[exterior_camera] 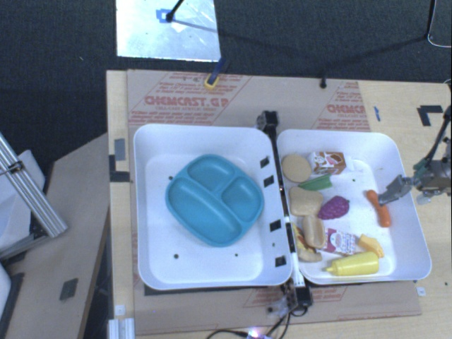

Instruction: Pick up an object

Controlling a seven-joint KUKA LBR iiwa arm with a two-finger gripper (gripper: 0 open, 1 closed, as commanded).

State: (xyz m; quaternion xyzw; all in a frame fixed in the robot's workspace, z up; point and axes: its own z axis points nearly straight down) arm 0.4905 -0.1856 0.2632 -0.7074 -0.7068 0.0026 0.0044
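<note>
The right bin (pixel 402 154) holds several toy foods. Among them are a tan round cookie (pixel 296 167), a small red and white carton (pixel 328 162), a green pod (pixel 316 183), a bread slice (pixel 306 202) and purple grapes (pixel 334 207). An orange carrot (pixel 380 210) lies near the bin's right wall. A yellow bottle (pixel 353 264) and a pink packet (pixel 342 242) sit at the front. My gripper (pixel 393 190) reaches in from the right, just above and beside the carrot's upper end. Nothing is seen held in it.
The left bin (pixel 152 260) holds a blue divided plate (pixel 214 199). A black divider with clips (pixel 281 203) runs between the bins. The arm's wrist (pixel 434 175) hangs over the right bin's right wall. A shiny metal sheet (pixel 167 18) lies on the floor behind the bench.
</note>
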